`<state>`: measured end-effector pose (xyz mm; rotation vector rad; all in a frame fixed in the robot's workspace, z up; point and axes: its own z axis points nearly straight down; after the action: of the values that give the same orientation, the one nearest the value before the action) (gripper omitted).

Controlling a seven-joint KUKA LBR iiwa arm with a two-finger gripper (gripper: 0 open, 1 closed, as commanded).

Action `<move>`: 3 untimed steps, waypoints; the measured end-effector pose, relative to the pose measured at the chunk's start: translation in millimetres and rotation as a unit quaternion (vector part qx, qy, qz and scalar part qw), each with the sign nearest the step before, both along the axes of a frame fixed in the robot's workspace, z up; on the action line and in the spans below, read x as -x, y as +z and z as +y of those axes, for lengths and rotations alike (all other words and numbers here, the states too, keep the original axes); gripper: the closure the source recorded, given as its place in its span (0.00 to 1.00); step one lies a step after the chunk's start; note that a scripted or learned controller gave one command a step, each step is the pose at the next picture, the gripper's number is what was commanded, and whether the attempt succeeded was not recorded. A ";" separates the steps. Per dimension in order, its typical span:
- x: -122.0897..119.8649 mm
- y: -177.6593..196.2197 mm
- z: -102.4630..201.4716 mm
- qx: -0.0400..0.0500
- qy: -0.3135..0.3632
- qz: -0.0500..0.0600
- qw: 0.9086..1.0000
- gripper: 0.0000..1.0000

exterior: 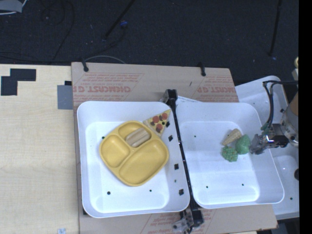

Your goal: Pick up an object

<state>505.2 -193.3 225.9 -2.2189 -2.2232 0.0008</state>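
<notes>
In the right bin (214,194) lie two green broccoli-like pieces, one (230,154) lower left and one (243,143) upper right, beside a tan wedge (232,136). My gripper (255,146) reaches in from the right, low over the bin's right wall. Its tip is right next to the upper green piece; whether they touch cannot be told. The left bin (97,194) holds a yellow divided plate (141,165) with a tan bun (138,137) in one compartment. A pizza slice (159,121) lies at the plate's upper right corner.
A black divider bar (178,150) runs between the two bins. Brown cardboard (146,84) lies under both. White surface (287,169) extends to the right of the right bin, where the arm (287,126) and its cable come in.
</notes>
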 end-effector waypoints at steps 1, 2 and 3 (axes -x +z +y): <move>-10.2 7.5 57.5 0.000 0.002 0.000 1.000 1.00; -15.8 2.7 114.9 -0.001 0.002 0.001 1.000 1.00; -33.6 11.3 168.9 0.000 0.001 0.000 1.000 1.00</move>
<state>538.9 -24.5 237.2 -2.2151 -2.2259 0.0012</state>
